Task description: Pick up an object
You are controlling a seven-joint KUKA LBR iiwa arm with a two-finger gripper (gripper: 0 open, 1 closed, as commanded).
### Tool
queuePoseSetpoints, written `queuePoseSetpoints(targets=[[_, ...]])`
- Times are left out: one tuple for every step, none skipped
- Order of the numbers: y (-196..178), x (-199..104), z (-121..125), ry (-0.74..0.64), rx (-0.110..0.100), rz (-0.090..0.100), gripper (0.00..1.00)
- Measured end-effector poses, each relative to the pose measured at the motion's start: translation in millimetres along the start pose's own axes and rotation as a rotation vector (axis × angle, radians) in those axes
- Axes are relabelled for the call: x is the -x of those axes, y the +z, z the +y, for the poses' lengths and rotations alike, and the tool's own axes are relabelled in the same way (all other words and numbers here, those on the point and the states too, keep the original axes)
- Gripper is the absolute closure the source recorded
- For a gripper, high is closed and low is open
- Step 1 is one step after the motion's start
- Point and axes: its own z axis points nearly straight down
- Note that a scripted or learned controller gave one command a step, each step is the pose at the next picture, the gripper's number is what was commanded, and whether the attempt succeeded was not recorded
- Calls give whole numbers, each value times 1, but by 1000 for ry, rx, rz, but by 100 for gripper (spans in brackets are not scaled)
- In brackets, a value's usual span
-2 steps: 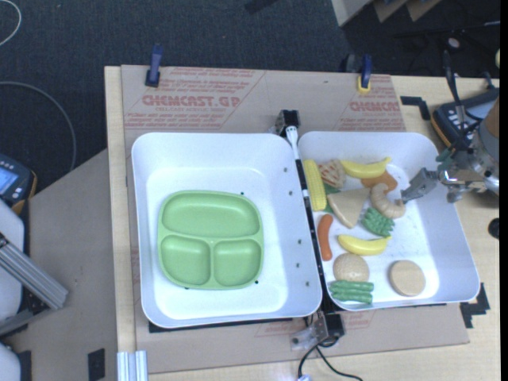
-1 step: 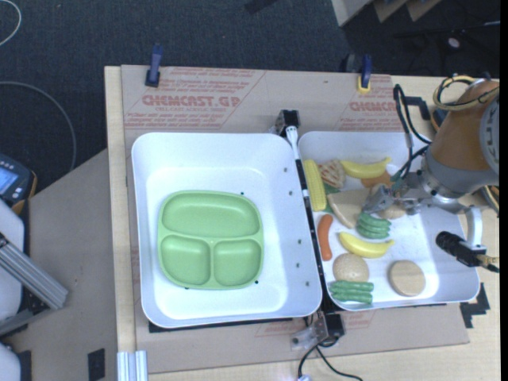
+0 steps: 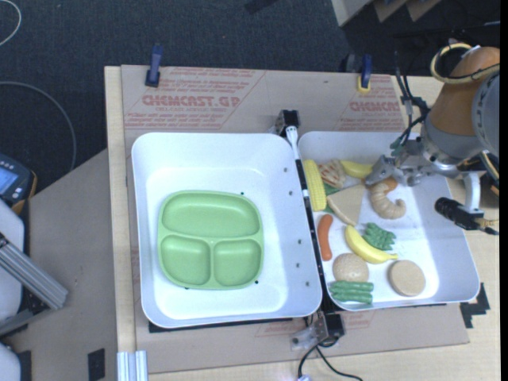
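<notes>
Resting on brown board (image 3: pixel 198 98): two white bins (image 3: pixel 151 213) | dark floor (image 3: pixel 79 22) | fingers (image 3: pixel 394 171) spread unclear, possibly at croissant (image 3: pixel 388 201)

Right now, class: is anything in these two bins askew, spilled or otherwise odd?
Nothing looks spilled or damaged. The green divided plate lies flat in the left bin. The toy foods, such as the banana, carrot and corn cob, lie crowded inside the right bin, with the gripper above them.

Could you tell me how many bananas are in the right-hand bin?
2. One banana lies near the middle of the right bin, beside the green beans. The other banana lies at the bin's far side, close to the end effector. Others could be hidden under the arm.
</notes>
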Motion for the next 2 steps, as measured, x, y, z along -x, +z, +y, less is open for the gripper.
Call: queuePoseSetpoints(targets=[[1, -26, -60, 4, -12, 6, 0], [0, -65, -125, 4, -13, 7, 0]])
